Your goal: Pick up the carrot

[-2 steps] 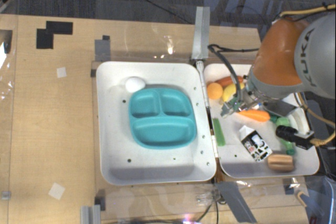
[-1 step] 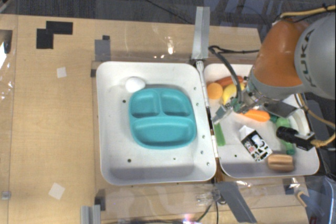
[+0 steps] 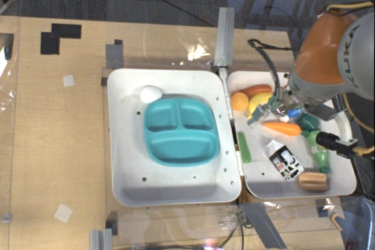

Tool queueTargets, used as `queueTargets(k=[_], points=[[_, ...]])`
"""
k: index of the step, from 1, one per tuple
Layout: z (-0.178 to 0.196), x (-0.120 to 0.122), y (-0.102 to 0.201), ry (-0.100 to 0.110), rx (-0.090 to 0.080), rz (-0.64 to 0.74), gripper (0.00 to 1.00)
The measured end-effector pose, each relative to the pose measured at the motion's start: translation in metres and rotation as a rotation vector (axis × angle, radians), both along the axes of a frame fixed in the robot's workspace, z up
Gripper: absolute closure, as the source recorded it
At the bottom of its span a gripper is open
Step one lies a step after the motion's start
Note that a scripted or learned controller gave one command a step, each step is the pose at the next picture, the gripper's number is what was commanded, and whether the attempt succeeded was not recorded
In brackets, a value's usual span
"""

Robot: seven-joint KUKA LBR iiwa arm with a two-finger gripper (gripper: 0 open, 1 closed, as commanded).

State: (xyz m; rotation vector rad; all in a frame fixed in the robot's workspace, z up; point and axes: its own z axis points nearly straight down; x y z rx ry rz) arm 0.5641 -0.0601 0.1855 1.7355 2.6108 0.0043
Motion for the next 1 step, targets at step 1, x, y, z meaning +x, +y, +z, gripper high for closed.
queueTargets(k=[1], points=[[-0.0959,0.0052,-0.0346,-0.008,-0.001,0.077,0.0]])
